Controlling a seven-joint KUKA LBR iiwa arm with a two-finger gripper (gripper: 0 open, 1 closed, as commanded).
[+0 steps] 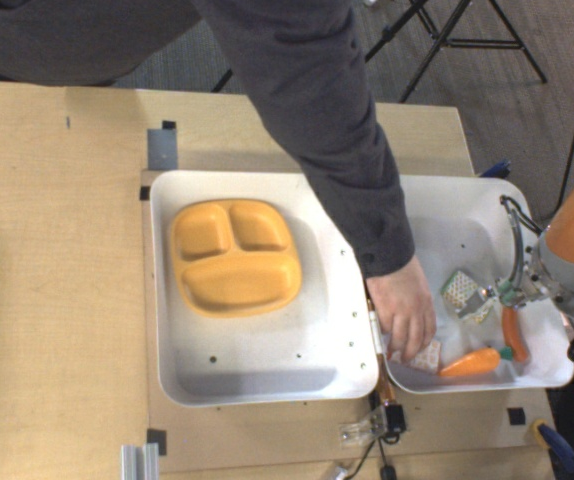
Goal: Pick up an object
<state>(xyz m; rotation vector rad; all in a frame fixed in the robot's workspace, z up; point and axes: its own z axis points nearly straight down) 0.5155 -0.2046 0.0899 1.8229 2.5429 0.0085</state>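
While a person's arm in a dark grey sleeve (337, 118) reaches down across the table (57, 268), I hang over the right side of the right bin (487, 200) with my claw (495, 294) low inside it. I cannot tell whether my claw is open or closed; the tip is small and cluttered from this angle, and I see nothing clearly held in it.

The 2 white bins sit side by side, touching along their inner edges. The left bin (267, 373) holds 1 thing: a yellow-orange divided tray (235, 256) with 3 compartments, lying flat in the upper left part of the bin.

The right bin holds several small items gathered toward its near end. An orange carrot (472, 364) lies along the near wall, tilted slightly upward to the right. A second slim orange-red piece (512, 333) stands nearly upright just beside my claw. A small grey patterned object (459, 288) lies just left of my claw. The person's bare hand (403, 313) rests inside this bin at its left wall, fingers down on a pale pinkish item (425, 356) near the carrot's left end.
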